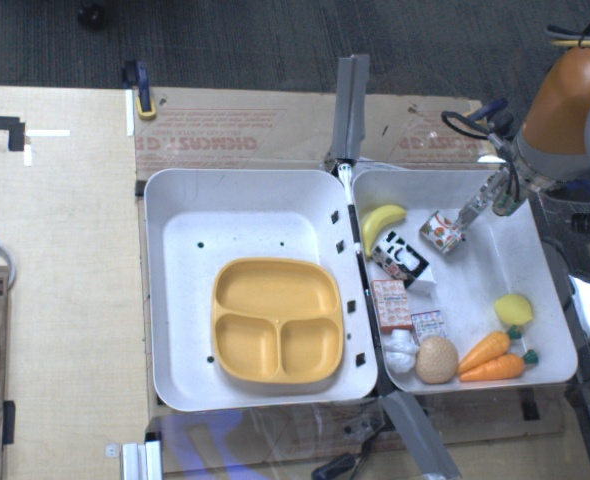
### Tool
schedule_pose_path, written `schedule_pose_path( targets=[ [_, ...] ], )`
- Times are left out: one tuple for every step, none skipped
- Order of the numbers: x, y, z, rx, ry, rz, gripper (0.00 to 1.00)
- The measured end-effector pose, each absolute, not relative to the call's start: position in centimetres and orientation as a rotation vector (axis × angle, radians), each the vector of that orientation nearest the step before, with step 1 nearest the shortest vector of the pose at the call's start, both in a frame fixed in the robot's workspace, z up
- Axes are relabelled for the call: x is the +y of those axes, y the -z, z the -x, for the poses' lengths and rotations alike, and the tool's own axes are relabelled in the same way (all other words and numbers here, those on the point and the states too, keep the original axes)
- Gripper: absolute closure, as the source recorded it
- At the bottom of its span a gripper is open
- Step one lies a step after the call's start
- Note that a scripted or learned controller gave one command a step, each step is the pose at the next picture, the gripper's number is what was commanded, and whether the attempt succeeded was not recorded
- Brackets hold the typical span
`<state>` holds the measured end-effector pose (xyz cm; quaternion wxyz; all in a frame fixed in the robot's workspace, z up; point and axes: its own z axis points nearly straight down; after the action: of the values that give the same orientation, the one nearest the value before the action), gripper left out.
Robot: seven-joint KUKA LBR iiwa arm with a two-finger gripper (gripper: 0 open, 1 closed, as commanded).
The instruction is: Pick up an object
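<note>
The pincer (467, 215) reaches into the right bin (545, 268) from the upper right, its tip at a small orange-and-white carton (441, 232) that sits tilted in the upper middle of that bin. Whether its fingers are apart or clamped on the carton, I cannot tell; the tip and the carton meet, but the grip itself is too small to read.

Nearest the camera, along the right bin's front edge, two carrots (492, 357) lie side by side, with a brown egg-shaped object (436, 359) just left of them and a small white object (400, 348) beside that. Slightly further back sit a lemon (513, 310) near the right wall and two small printed boxes (391, 302) towards the left wall. Beyond these, a black-and-white package (403, 258) lies just below a banana (379, 224), which curves along the left wall.

The left bin (175, 268) holds a yellow divided plate (278, 320) with three compartments.

The table (55, 298) stretches left, with cardboard (235, 128) behind the bins.
</note>
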<state>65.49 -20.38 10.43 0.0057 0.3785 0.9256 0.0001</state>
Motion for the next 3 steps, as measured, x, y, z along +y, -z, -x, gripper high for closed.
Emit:
schedule_pose_path(
  targets=[
    [-15.6, -14.1, -65.5, 2.79, -0.001, -1.436, 1.0],
    [-16.9, -11.0, -65.8, 2.946, -0.001, -1.074, 1.0],
    [-16.9, -10.9, -65.8, 2.948, -0.001, -1.075, 0.0]
  ],
)
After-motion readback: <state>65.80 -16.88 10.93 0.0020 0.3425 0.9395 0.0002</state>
